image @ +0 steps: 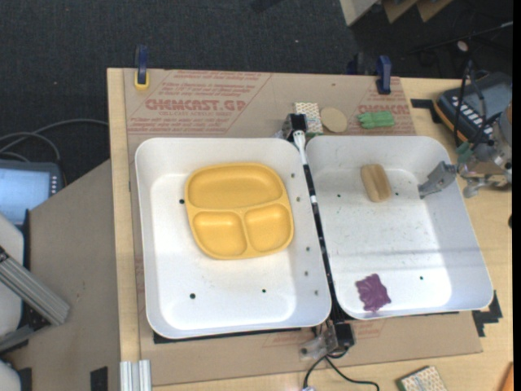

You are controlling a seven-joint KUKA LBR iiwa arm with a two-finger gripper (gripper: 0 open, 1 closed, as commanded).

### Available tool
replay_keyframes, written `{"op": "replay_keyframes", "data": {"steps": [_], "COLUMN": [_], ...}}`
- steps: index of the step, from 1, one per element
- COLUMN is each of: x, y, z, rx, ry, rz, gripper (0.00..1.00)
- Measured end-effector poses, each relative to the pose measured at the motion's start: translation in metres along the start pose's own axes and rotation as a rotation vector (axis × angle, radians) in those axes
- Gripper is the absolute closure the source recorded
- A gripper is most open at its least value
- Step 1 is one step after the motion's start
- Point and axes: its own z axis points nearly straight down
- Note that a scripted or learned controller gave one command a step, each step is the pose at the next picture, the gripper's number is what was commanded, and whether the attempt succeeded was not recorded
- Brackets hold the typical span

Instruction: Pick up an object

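Looking down at the bench [203, 88]: a brown board with red print carries two shallow white bins side by side, a blue clamp [142, 62] at the far left corner and another [383, 69] at the far right.
Left bin [163, 300]: it holds a yellow plastic plate with three compartments [239, 210], lying flat toward the far half, nothing on it.
Right bin [456, 259]: two loose things, well apart from each other.
Tan object: a small tan block, rounded like a bit of bread or cork [374, 182], lies in the far part of the right bin, near the middle of its width.
Purple object: a small flat purple piece with a ragged edge [373, 292] lies near the front rim of the right bin, toward its left side.
Gripper [438, 179]: a grey finger reaches over the far right edge of the right bin, just right of the tan block and not touching it; from where I stand I cannot tell how wide it is set, and nothing shows between its tips.
Beyond the bins: a tan round disc [334, 120] and a green block [376, 120] sit on the board behind the right bin.
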Motion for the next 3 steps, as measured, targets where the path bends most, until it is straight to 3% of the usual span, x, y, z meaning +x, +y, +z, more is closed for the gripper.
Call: {"op": "replay_keyframes", "data": {"steps": [1,2,3], "x": [0.057,0.053,0.053], "y": [0.060,0.085,0.085], "z": [0.068,0.131,0.118], "rx": [-0.001,-0.003,-0.004], "ry": [0.001,-0.001,-0.002], "rz": [-0.007,-0.003,-0.002], "gripper": [0.00,0.00,1.00]}}
